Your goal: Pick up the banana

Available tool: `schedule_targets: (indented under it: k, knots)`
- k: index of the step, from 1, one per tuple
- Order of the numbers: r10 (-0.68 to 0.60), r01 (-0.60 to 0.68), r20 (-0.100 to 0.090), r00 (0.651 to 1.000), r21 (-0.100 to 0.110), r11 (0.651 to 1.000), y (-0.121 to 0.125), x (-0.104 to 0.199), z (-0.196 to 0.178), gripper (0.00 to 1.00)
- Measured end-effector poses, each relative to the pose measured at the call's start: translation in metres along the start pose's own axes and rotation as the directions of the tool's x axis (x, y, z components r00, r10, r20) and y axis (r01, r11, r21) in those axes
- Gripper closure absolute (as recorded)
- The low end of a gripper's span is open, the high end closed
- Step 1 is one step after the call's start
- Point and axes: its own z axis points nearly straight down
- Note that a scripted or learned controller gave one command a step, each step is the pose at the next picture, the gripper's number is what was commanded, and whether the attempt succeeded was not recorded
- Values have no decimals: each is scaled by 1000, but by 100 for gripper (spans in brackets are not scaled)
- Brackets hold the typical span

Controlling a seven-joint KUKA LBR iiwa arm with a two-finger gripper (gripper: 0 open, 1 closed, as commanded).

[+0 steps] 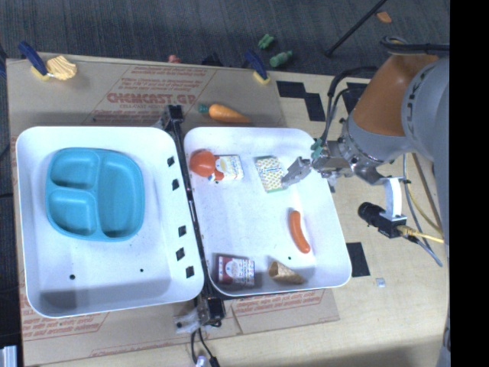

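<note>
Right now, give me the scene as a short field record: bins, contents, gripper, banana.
left bin: holds a blue divided tray
right bin: tomato, small white carton, patterned packet, sausage, dark red box, tan wedge
outside bins: carrot on the cardboard behind the right bin
gripper: over the right bin's far right part, beside the patterned packet; finger state unclear
banana: not identifiable among the items in the bins
task status: nothing seen held
</note>
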Motion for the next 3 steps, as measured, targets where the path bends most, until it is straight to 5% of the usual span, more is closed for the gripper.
schedule_targets:
  k: [1,2,3]
  knots:
    - [-55,55,-1,998,1,998,11,109,7,0]
    - [-9,9,0,1000,1,1000,13,101,113,0]
    - [-13,13,0,1000,2,1000,14,101,102,100]
